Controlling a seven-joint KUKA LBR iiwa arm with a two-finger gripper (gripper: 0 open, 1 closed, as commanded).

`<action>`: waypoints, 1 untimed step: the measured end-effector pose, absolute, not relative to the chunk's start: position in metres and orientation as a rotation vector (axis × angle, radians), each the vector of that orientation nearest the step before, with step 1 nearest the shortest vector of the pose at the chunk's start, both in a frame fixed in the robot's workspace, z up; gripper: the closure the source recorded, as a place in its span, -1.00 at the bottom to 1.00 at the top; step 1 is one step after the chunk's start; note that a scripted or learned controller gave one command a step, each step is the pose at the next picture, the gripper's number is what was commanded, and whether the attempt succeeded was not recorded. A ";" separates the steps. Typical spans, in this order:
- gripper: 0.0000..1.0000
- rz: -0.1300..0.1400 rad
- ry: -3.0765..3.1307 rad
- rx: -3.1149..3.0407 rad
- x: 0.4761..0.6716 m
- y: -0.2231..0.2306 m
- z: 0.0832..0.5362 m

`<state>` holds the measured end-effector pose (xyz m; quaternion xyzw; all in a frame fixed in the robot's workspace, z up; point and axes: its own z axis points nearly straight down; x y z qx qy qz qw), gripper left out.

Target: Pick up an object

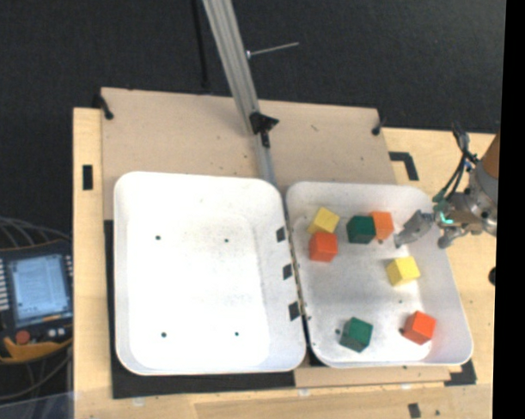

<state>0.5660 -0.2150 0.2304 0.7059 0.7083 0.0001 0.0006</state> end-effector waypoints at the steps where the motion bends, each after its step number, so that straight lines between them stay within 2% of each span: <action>1: -1.00 -0.006 2.222 2.224 0.565 -0.213 0.168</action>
